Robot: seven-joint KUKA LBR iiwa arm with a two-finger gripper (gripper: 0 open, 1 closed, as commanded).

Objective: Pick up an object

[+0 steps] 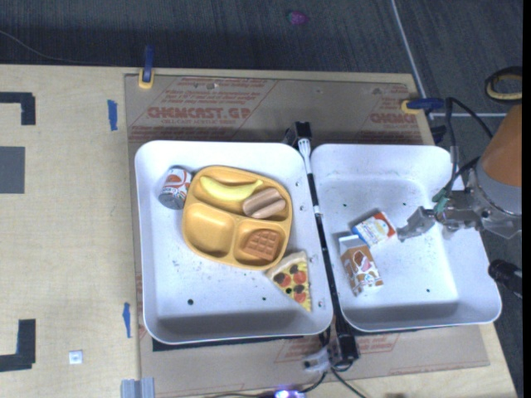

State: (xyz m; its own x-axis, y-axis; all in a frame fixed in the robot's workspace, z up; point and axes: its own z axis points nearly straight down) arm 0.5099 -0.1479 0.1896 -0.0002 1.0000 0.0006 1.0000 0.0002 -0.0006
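**Status.** Pick not yet made, by the look of it. The claw sits low over the right bin, near that bin's right wall, reaching in toward its middle. Nothing lies between its tips; whether it is spread wide or drawn narrow cannot be told at this size and blur. All of the task is left: closing on an object, gripping it, lifting it clear.

**Right bin, contents.**
- Small carton, red and white, just beside the claw tip, toward the bin's middle. Long axis slanted, running from the bin's near-left toward its far-right corner; the end nearer the claw is the far-right one. Judged the likeliest target, being closest.
- Brown carton, nearer the worktop's front edge, just beside the small carton and perhaps touching it. Long axis runs roughly front to back, tilted a little, its top end toward the bin's far-left.

**Left bin, contents.**
- Yellow tray with compartments, holding a banana, a hot dog and a waffle.
- Can on its side, touching the tray's far-left rim.
- Pizza slice, at the tray's near-right, tip toward the worktop's front edge.
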